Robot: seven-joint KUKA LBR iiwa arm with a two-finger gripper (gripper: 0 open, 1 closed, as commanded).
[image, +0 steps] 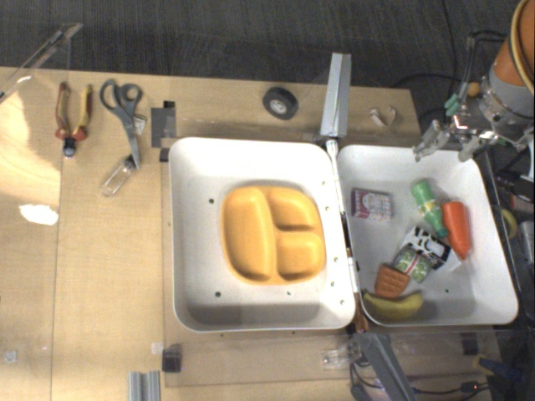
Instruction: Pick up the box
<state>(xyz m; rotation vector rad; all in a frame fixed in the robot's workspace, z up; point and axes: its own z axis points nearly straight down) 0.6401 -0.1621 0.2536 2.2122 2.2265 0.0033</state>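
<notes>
Here, two shallow white bins are seen side by side on a wooden bench, viewed from above at a slant. The left bin (188,224) is occupied by a yellow divided tray (273,233), set near its middle. The right bin (493,295) carries the loose goods. The box (371,204), small, purple and white, is seen lying flat near the right bin's left wall, toward its far edge, apart from the other items. A green bottle (427,203) is laid next to an orange carrot (456,227) toward the bin's right side. Below them, a black-and-white carton (428,247) is found touching a green packet (410,262), with a brown biscuit-like piece (390,281) just beside. A banana (393,305) is stretched along the near edge, at the near-left corner.

The gripper (449,138) is held above the right bin's far edge, near its far-right corner, well apart from the box. Its two fingers are seen spread, with nothing between them. The arm's orange band (513,63) is caught at the picture's right side.

On the bench beyond the left bin, pliers (72,117) with red handles and scissors (125,115) are laid out toward the far-left corner. A roll of black tape (280,102) is placed near the bench's far edge, just left of a grey metal bar (336,96) rising between the bins.
</notes>
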